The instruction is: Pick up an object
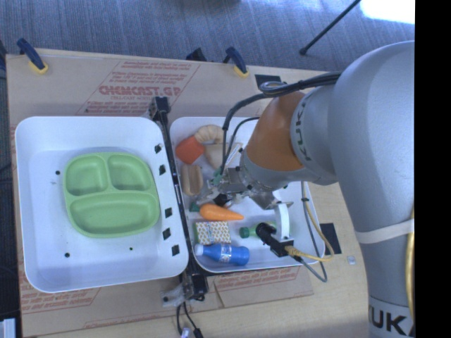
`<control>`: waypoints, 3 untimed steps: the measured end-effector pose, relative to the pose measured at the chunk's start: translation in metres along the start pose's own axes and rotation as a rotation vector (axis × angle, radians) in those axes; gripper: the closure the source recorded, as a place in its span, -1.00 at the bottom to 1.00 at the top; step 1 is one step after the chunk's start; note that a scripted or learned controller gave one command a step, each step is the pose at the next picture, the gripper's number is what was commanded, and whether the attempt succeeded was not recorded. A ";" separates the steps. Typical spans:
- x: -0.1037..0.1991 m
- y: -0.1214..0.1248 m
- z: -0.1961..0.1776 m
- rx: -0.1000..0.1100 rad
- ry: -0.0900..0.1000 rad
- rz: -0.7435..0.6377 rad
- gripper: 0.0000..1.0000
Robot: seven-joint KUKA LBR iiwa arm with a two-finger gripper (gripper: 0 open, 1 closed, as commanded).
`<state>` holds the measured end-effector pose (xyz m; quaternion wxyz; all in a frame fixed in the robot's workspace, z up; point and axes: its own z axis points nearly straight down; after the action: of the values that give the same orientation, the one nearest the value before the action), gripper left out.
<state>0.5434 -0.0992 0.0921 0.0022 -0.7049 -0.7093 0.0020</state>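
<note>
The right bin [299, 255] holds several small objects: an orange carrot [220, 213], a blue bottle [223, 253], a patterned tan block [212, 232], a red-orange cup [189, 150], a beige piece [208, 134] and a tan stick-like piece [191, 179]. My gripper [227, 186] reaches down into this bin just above the carrot, under the orange wrist band. The wrist hides its fingertips. A small green item [245, 232] lies near the carrot.
The left bin [35, 189] holds a green divided plate [110, 193]. Black clips [161, 106] run along the divide between the bins. Cables [313, 248] trail over the right bin's near right corner. Blue clamps [32, 55] sit on the cardboard edge.
</note>
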 end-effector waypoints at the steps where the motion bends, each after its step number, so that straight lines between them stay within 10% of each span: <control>1: -0.040 0.042 0.000 -0.003 0.000 0.002 -1.00; 2: 0.003 -0.034 -0.006 0.000 0.002 0.000 -1.00; 3: 0.003 -0.033 -0.016 0.001 0.001 -0.005 1.00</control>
<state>0.5100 -0.0960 0.1085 0.0029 -0.7030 -0.7112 0.0020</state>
